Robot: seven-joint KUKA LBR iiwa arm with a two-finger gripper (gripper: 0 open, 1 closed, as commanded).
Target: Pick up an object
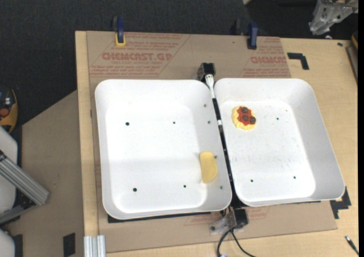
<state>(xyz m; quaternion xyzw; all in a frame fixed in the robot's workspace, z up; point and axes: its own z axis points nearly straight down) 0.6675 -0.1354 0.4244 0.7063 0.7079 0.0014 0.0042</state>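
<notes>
The bench [187,48], a brown board clamped at its far edge, carries two shallow white bins side by side. In the left bin [122,136] a pale yellow oblong piece [208,167] lies near the right wall, at about four o'clock from the bin's middle, long axis running roughly twelve to six, close beside the wall but not clearly touching it. The right bin [307,153] holds a small yellow piece topped with red and dark blobs [244,117], at about ten o'clock from that bin's middle and well apart from every wall; its detail is too small to name with confidence, though it may be a toy food item. At the frame's upper right corner, at about one o'clock from the right bin, a pale metallic shape [333,11] sits off the bench; it could be the end effector parked away, but the view is poor there and I cannot tell its state. Judged from this, the task stands at its very start: nothing is lifted and both pieces rest untouched. The next move calls for choosing a target, and the red-topped piece looks the easier one, lying in open floor; the yellow oblong leaves little room beside the wall.
</notes>
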